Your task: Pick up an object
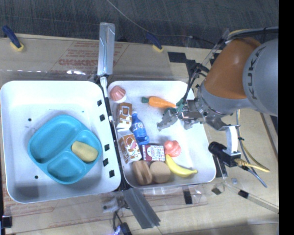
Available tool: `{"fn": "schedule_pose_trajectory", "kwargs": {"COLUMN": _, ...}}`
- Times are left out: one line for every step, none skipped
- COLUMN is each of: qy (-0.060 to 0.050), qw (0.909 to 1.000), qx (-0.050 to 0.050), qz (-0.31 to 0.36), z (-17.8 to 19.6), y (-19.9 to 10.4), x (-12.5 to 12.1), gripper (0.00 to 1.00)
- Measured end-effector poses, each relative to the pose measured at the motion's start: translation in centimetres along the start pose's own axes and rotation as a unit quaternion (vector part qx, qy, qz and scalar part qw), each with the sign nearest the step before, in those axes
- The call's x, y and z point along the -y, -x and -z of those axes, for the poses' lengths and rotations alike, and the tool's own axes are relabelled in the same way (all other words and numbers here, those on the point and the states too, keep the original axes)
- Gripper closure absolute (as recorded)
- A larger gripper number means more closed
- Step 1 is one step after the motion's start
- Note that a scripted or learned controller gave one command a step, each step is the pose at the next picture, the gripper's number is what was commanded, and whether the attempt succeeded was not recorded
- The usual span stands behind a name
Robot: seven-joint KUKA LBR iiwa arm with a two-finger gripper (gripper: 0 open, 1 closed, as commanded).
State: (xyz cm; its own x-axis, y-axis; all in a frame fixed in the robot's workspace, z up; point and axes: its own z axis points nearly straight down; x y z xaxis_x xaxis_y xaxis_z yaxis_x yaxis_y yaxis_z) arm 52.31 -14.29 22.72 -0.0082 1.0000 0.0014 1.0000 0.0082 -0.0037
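Note:
My gripper (165, 119) hovers in the middle of the right bin (202, 140), its two grey fingers open with nothing between them. An orange carrot (159, 102) lies just above and left of it. To its left stands a blue bottle (138, 129). Below the gripper sits a red tomato-like fruit (172, 148), apart from the fingers. A yellow banana (180, 169), two brown buns (151, 173) and a dark red packet (154, 152) lie along the bin's near side.
Two brown cartons (123, 115) (130, 148) and a pink cup (118, 93) line the right bin's left wall. The left bin (14, 106) holds a blue divided plate (54, 146) with a yellow potato-like piece (85, 151) on it.

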Motion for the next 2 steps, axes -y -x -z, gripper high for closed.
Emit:
{"fn": "schedule_pose_trajectory", "kwargs": {"qy": 0.017, "qw": 0.9998, "qx": 0.004, "qz": -0.012, "z": -10.7, "y": 0.3, "x": 2.7, "gripper": 0.0}}
{"fn": "schedule_pose_trajectory", "kwargs": {"qy": 0.015, "qw": 0.9973, "qx": 0.014, "qz": 0.07, "z": -11.9, "y": -3.2, "x": 0.2, "gripper": 0.0}}
